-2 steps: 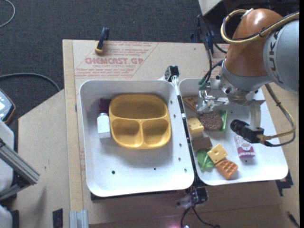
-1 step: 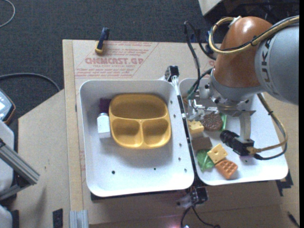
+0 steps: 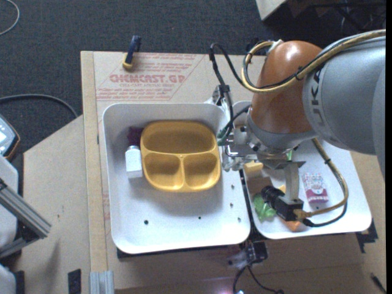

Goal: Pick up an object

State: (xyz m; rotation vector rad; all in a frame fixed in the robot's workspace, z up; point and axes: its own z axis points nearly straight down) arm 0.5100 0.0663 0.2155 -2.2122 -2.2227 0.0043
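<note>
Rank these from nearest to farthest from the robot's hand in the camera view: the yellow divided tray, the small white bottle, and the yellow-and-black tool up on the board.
Measured from the hand, at the divider between the bins:
1. Yellow divided tray, just to the left in the left bin.
2. Small white bottle, beyond the tray's left edge.
3. Yellow-and-black tool, up on the board beyond the bins.
</note>
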